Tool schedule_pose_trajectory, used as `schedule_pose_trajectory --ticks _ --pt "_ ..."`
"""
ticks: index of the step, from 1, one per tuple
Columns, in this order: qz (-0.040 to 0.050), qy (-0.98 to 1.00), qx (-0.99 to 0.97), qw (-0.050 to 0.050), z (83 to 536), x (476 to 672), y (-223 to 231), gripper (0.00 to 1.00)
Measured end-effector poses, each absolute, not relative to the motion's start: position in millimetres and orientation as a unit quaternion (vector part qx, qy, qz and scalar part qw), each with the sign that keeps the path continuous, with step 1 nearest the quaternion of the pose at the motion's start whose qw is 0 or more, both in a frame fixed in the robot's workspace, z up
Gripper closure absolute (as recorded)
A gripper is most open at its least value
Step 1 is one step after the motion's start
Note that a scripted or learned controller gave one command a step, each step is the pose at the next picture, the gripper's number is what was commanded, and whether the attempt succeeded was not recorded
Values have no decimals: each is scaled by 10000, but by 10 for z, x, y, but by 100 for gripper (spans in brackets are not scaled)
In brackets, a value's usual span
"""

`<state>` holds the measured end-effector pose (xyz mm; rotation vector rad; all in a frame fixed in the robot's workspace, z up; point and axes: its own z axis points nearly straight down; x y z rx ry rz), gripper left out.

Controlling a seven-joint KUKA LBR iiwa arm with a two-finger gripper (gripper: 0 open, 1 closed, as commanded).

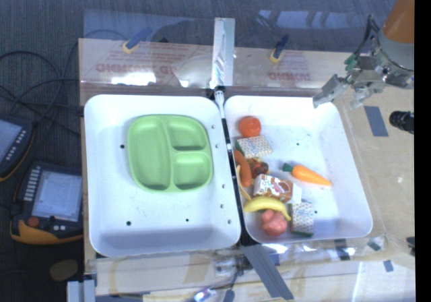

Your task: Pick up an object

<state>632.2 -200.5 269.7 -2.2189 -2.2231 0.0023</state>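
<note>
My fingers (341,89) hang spread and empty at the right bin's (350,152) two o'clock corner. The carrot (308,174) lies right of centre, tip toward four o'clock.

Bright overhead light, glare, soft focus
</note>
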Motion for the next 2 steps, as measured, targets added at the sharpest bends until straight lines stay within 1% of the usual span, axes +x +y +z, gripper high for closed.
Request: schedule_pose_trajectory --ticks 1,2 --pt "20 -7265 -6872 -2 2204 6445 -1940 0" --pt "20 -7509 -6604 -10 2591 6428 -2243 0"
